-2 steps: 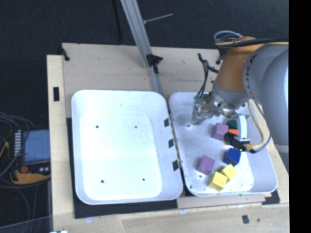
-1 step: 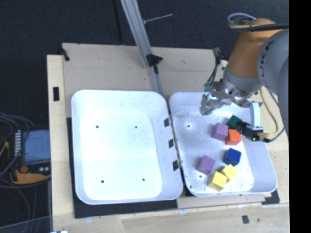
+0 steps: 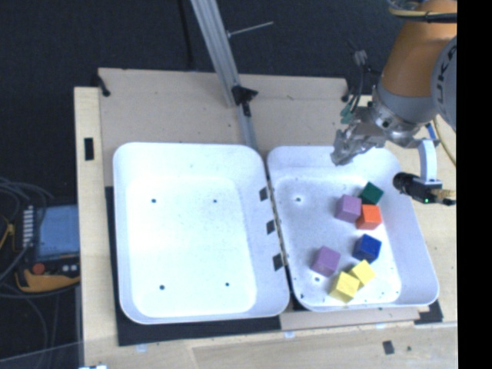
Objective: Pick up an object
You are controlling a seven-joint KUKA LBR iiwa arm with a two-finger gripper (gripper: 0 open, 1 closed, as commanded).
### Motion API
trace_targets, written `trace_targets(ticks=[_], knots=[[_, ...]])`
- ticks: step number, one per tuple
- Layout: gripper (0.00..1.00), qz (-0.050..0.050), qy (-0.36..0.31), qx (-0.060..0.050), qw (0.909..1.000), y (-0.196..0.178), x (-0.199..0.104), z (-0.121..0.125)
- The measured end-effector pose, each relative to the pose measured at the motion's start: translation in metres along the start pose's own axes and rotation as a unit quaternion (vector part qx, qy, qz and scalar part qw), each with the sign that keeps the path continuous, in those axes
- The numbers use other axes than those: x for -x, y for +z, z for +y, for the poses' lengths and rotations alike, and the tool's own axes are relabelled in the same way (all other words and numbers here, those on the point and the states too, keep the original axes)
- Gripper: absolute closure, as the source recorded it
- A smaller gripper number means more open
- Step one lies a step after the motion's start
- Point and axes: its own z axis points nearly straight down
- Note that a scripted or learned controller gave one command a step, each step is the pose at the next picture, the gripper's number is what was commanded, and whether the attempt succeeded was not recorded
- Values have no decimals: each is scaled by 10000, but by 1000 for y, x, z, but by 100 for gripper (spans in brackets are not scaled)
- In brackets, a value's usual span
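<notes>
Camera view: wooden bench [image 3: 177, 106], dark floor [image 3: 77, 21].

Two bins side by side; blocks [image 3: 355, 237] cluster in right bin [image 3: 304, 283]; gripper [image 3: 344, 152] above its back edge; left bin [image 3: 131, 206] beside it.

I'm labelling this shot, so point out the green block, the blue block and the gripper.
green block [image 3: 372, 193], camera view, on its top face
blue block [image 3: 368, 247], camera view, on its top face
gripper [image 3: 341, 157], camera view, at its tip above the right bin
</notes>
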Motion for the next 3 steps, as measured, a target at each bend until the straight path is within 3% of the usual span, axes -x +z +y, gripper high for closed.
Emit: trace_targets(ticks=[1,2,3], knots=[[100,4,-28,0,10000,-37,2,1],[100,14,-54,-28,10000,-22,-56,16],[100,12,-48,-27,10000,-11,-96,26]])
